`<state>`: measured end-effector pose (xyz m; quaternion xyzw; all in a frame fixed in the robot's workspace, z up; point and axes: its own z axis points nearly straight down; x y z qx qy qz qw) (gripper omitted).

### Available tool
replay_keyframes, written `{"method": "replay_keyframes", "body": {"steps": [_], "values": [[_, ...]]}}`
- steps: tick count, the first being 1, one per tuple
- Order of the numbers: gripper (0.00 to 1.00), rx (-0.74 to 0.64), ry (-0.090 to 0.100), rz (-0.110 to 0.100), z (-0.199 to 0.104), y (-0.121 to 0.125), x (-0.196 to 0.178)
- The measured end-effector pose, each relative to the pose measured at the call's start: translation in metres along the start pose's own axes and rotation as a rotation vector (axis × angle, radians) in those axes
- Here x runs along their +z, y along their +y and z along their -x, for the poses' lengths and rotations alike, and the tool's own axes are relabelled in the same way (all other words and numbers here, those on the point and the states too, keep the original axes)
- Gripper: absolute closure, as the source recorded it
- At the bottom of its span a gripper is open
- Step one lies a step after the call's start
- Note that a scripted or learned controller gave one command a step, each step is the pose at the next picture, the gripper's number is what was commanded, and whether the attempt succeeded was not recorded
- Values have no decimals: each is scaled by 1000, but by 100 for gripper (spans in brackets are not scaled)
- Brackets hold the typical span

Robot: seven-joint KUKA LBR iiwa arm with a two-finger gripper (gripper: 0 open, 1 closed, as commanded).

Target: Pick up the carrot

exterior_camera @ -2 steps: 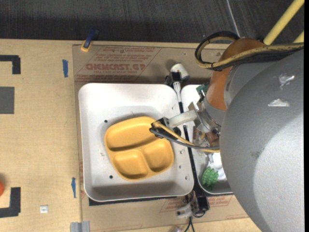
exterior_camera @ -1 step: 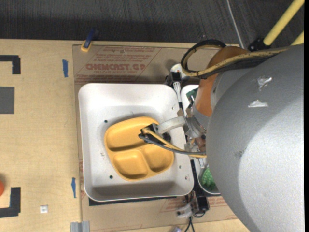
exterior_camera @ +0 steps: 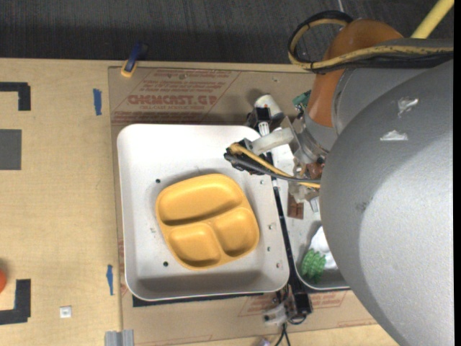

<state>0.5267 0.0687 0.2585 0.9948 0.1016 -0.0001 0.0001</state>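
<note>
My grey arm [exterior_camera: 389,193] reaches in from the right and covers most of the right bin [exterior_camera: 320,283]. Its orange band [exterior_camera: 338,71] sits near the top. The wrist, with its black and yellow cables [exterior_camera: 252,161], hangs over the divide between the two bins. The gripper [exterior_camera: 299,197] points down at the right bin's left edge, largely hidden by the wrist. A green leafy item [exterior_camera: 313,263] lies in the exposed corner of the right bin.
The left bin [exterior_camera: 140,193] holds a yellow divided plate [exterior_camera: 207,220]. Both bins rest on a cardboard sheet [exterior_camera: 173,96]. Blue tape marks [exterior_camera: 97,101] and black marks dot the bench on the left. A small orange-red thing [exterior_camera: 2,281] peeks in at the left edge.
</note>
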Motion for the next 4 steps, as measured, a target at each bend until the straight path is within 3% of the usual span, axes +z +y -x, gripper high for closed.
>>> {"method": "replay_keyframes", "body": {"steps": [1,2,3,4], "values": [[100,1,-2,-1,13,-34,17],[100,3,-3,-2,30,-43,11],[100,4,-1,0,41,-33,-3],[100,1,-3,-3,44,-20,13]]}}
